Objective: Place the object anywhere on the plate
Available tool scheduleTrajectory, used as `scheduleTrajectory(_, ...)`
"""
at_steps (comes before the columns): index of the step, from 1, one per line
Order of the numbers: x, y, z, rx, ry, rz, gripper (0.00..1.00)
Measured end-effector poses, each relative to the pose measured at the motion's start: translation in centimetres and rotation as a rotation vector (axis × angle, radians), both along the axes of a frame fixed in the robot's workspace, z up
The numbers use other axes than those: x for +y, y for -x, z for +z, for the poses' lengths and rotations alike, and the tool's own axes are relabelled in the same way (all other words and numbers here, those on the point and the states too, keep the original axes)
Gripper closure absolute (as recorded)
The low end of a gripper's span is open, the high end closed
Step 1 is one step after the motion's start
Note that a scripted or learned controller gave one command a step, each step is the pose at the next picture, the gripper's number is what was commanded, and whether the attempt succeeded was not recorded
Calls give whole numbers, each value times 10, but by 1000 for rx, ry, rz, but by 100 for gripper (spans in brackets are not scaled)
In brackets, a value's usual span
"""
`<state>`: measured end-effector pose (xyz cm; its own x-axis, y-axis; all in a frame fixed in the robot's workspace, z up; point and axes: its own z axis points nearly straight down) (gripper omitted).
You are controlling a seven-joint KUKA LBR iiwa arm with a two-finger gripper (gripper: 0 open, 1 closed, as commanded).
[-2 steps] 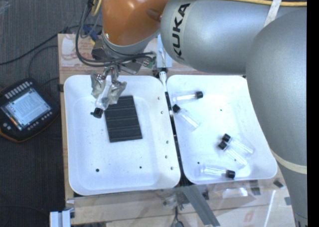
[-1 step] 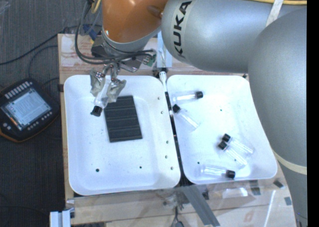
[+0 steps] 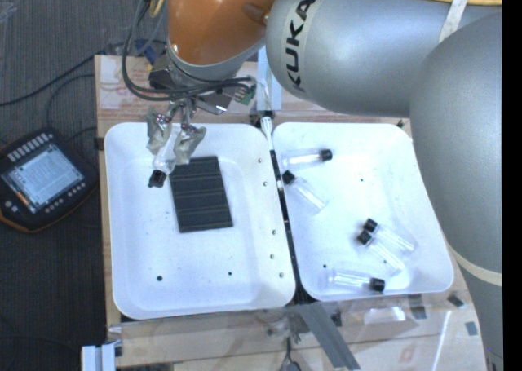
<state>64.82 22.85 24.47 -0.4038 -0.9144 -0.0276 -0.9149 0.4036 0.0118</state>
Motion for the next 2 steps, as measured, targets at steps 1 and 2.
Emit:
scheduleTrajectory(1,1,-1,9,0,-8,-3,100)
scheduleTrajectory(2,2,-1,17,0,-14,-7,100)
